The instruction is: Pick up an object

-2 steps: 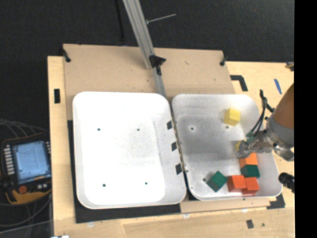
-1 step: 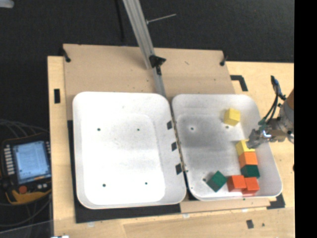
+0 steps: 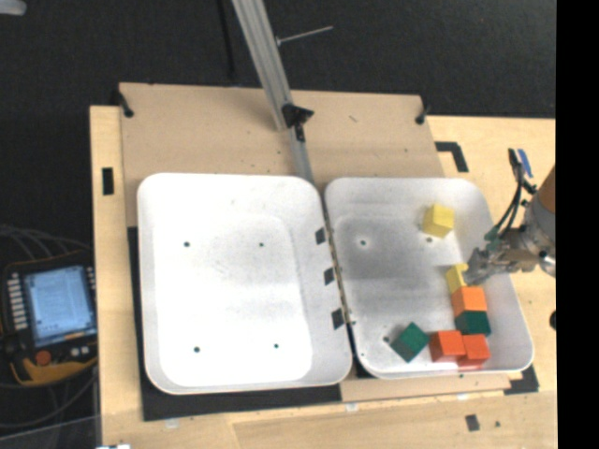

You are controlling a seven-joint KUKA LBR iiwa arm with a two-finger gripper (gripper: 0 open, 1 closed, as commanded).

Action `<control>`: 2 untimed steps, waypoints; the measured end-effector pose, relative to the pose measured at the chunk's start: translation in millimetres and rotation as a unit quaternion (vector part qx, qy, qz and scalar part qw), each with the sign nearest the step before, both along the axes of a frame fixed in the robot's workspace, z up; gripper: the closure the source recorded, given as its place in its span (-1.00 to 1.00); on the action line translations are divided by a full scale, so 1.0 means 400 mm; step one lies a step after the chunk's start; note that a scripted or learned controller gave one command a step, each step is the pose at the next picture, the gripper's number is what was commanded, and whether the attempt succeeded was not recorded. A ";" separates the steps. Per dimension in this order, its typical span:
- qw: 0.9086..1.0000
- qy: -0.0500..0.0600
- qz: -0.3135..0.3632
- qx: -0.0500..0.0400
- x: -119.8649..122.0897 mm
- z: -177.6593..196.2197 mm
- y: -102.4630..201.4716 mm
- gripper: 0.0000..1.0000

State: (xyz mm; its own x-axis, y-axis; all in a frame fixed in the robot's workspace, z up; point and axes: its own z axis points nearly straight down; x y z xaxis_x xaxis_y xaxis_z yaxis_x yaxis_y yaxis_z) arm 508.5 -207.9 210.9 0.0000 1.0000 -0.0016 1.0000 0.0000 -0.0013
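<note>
The right bin [image 3: 374,204] holds several small blocks. A yellow cube [image 3: 438,219] lies toward its far side. Along the right wall sit a small yellow block [image 3: 456,277], an orange block [image 3: 469,299] and a dark green block [image 3: 474,322]. Near the front lie a green block [image 3: 409,341] and two orange blocks [image 3: 447,344] [image 3: 475,347]. My gripper [image 3: 484,262] reaches in from the right edge and hangs low over the bin's right wall, just right of and above the small yellow block. No block is visibly held by it.
The left bin [image 3: 234,279] lies beside the right one. A grey metal pole [image 3: 267,54] slants up from between the bins at the back. A handheld screen unit [image 3: 51,307] sits off the bench at the left.
</note>
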 end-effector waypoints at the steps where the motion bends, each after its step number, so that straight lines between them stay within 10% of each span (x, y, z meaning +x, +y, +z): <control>1: 1.000 -0.001 0.003 0.002 0.037 -0.008 0.136 1.00; 2: 1.000 -0.002 0.004 0.001 0.074 0.023 0.262 1.00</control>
